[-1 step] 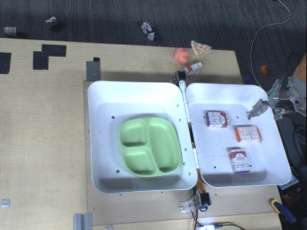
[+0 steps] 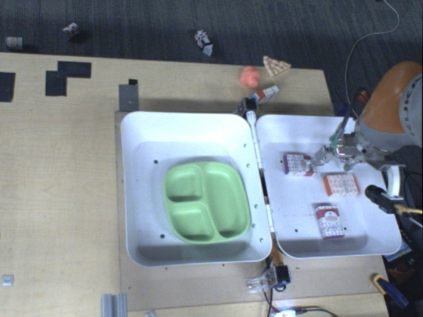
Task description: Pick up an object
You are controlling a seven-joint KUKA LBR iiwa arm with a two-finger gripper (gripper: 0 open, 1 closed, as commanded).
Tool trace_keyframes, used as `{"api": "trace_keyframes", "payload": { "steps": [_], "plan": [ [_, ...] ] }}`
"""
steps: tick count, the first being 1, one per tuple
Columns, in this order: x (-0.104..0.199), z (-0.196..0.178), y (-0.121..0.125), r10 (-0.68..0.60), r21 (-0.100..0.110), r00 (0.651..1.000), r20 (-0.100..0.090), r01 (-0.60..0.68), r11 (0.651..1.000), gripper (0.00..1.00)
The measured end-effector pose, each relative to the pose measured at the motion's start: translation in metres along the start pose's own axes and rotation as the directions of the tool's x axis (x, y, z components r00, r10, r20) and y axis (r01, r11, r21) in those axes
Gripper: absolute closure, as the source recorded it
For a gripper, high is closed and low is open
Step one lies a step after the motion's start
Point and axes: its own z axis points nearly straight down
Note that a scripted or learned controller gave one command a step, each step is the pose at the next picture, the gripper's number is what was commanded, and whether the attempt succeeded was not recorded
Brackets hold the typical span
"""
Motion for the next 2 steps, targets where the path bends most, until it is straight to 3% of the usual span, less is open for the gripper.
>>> {"api": "trace_keyframes", "payload": {
  "steps": [1, 2],
  "plan": [
    [0.066, 0.011, -0.079, -0.001, 0.008, 1.000, -0.004, 0.001, 1.000, 0.00],
    [0.064, -0.001, -0.077, -0.001, -0.001, 1.000, 0.000, 0.001, 1.000, 1.00]
  ]
}}
